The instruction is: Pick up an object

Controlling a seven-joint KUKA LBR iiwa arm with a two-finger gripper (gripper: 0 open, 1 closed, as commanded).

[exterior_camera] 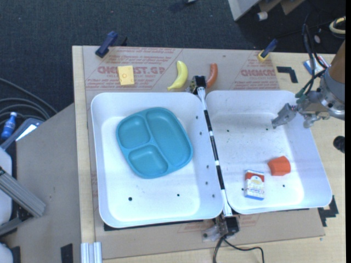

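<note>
The claw (294, 117) is positioned over the upper right part of the right bin (241, 106), with its two fingers spread apart and nothing held between them. An orange block (279, 166) is located lower in the same bin, well apart from the claw. A small white and orange carton (254, 184) lies just beside the block, nearer the front wall. A blue divided plate (153, 142) is seated in the left bin (104, 147). A yellow banana (179, 75) rests on the bench (142, 62) behind the bins.
</note>
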